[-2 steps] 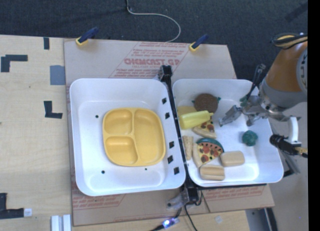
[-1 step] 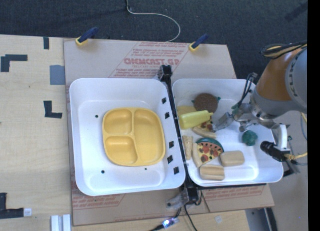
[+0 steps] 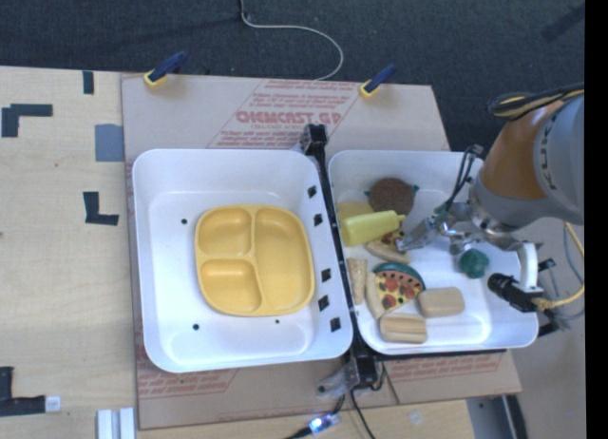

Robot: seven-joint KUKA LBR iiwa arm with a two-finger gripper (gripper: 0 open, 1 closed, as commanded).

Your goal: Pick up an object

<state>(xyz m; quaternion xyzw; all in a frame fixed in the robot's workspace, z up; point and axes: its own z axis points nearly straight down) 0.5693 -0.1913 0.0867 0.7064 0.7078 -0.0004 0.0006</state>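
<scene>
My gripper (image 3: 419, 233) is low inside the right bin (image 3: 503, 333), near its middle, and points left. Just left of it lies a yellow block (image 3: 369, 226), with a brown round piece (image 3: 389, 192) behind that. A green toy (image 3: 472, 261) lies close under the wrist on its right. Nearer the front are a pizza slice (image 3: 397, 287), a tan bread piece (image 3: 440, 302) and a tan loaf (image 3: 403, 329). I see nothing held in the gripper.
The left bin (image 3: 157, 238) holds a yellow divided plate (image 3: 254, 258). A black divider rail (image 3: 328, 238) runs between the bins. A pale ridged strip (image 3: 357, 280) lies along the right bin's left wall. The arm's grey body (image 3: 532, 171) overhangs the right bin's right edge.
</scene>
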